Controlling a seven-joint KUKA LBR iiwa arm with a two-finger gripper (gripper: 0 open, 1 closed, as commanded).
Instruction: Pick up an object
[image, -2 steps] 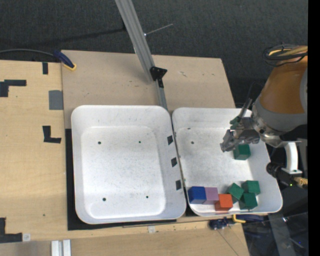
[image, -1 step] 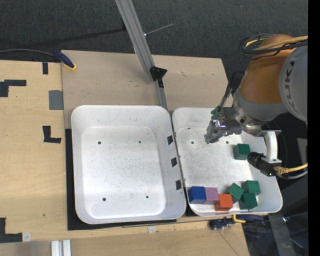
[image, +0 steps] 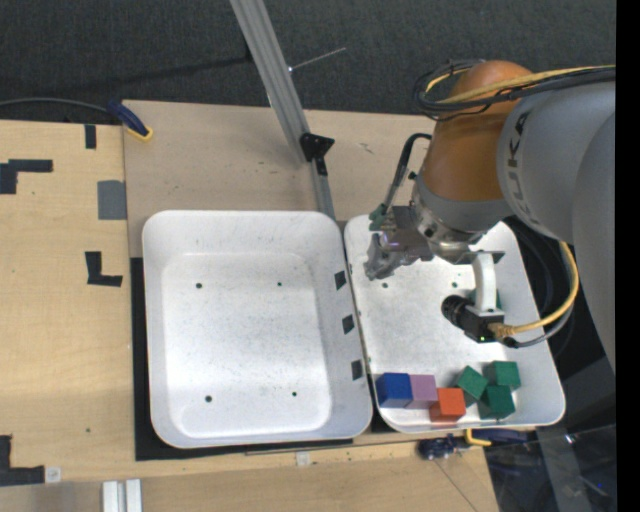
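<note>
Two shallow white bins are seen side by side on the tabletop (image: 60, 330) in the camera view. The left bin (image: 160, 300) adjoins the right bin (image: 530, 400), in whose near end the blocks are gathered: a blue block (image: 395, 389), a lilac block (image: 424, 388), an orange block (image: 450, 402) and what appear to be three green blocks (image: 490, 388), clustered closely. The pincer (image: 383, 256) is seen over the far left part of the right bin, well apart from the blocks. Nothing is seen between its fingers; how far they stand apart cannot be told, the view being blurred there.
</note>
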